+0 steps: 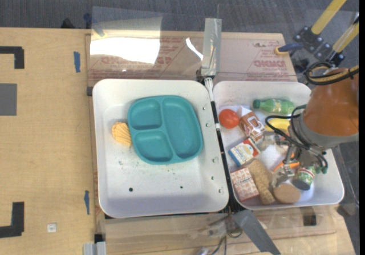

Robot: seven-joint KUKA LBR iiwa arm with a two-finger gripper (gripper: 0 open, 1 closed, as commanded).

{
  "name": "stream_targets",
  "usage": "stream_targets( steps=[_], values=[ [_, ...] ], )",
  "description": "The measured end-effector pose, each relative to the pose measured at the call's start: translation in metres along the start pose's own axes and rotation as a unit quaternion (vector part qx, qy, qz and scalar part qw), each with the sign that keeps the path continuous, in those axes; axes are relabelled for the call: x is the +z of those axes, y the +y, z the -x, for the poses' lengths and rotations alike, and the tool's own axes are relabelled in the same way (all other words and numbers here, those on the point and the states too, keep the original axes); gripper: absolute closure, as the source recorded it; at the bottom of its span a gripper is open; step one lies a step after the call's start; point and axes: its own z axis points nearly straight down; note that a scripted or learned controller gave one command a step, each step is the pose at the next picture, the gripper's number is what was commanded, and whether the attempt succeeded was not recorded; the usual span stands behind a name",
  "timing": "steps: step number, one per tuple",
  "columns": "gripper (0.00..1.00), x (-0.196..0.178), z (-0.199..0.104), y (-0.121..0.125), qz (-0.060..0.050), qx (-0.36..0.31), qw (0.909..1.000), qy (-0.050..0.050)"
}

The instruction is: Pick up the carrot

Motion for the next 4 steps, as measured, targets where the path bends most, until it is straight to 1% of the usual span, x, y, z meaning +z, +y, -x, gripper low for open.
stream_targets(
  steps=[1,2,3,4],
  values=[
    [1.00,-0.012,0.002,0.000,-0.001,-0.001,1.0000,-0.002],
    [1.00,-0.108,0.019,0.004,-0.002,-0.134,0.9910,-0.003],
    [0.00,-0.106,0.018,0.004,-0.001,-0.134,0.9910,0.000],
    [0.00,-0.002,0.008,0.005,-0.002,-0.130,0.9915,-0.003]
  ],
)
